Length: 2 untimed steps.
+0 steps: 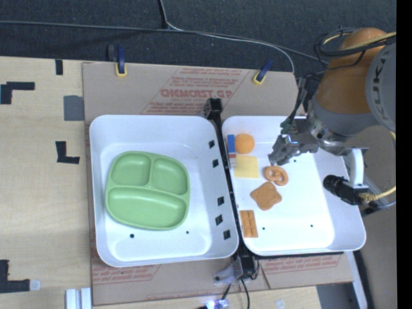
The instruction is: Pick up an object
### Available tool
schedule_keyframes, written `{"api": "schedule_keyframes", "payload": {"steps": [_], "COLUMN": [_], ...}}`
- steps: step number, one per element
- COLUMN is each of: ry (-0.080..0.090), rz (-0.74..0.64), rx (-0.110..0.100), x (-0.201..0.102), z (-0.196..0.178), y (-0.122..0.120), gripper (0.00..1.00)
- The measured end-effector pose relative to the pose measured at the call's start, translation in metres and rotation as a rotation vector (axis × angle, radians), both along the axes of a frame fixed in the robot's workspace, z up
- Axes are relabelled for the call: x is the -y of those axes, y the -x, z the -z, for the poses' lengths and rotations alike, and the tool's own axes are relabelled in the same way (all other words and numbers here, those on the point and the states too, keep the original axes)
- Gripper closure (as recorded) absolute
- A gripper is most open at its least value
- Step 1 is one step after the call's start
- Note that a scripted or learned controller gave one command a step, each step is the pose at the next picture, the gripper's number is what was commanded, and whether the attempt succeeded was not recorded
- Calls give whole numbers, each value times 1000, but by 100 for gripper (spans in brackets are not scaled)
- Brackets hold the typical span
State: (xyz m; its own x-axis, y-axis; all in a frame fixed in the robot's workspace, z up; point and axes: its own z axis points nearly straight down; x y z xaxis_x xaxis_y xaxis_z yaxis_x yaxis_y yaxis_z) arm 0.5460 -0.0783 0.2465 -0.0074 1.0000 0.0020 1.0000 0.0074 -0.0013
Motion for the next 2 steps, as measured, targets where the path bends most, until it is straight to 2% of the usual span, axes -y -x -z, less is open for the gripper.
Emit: {"api": "schedule_keyframes", "payload": {"steps": [2], "ry": [2], "rz": [2], "rx": [-2], "x": [-107], "z": [27], "y": [-16], "gripper": [100]}}
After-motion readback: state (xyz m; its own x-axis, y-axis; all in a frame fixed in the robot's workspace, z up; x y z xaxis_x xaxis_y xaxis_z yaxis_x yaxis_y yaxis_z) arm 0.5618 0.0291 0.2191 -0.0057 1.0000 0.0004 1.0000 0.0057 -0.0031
